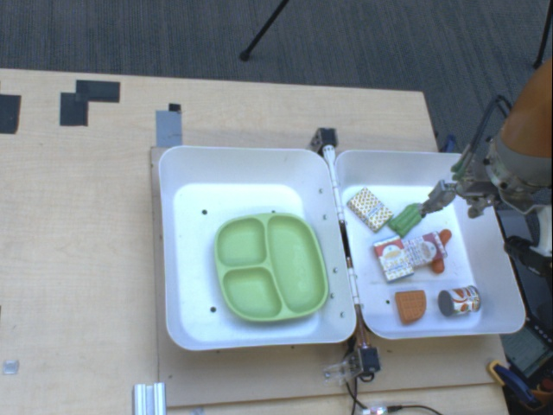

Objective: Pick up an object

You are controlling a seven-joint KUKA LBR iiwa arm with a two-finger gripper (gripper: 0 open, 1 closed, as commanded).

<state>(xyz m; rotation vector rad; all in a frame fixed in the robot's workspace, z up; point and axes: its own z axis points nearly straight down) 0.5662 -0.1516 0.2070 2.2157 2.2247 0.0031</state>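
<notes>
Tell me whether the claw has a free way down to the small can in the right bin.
Probably yes: the small can lies apart from its neighbours near the right bin's front corner, nothing over it, and the claw hangs above the same bin.

Bright even overhead light, glare on white bins (251, 167), soft shadows, slightly blurry

No lettering on any package or can is legible.

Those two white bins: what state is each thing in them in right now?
Green divided plate: flat in the left bin.
Patterned packet: flat in the right bin.
Green piece: lying slantwise, beside the packet.
Small can: on its side.
Orange biscuit: flat.
</notes>
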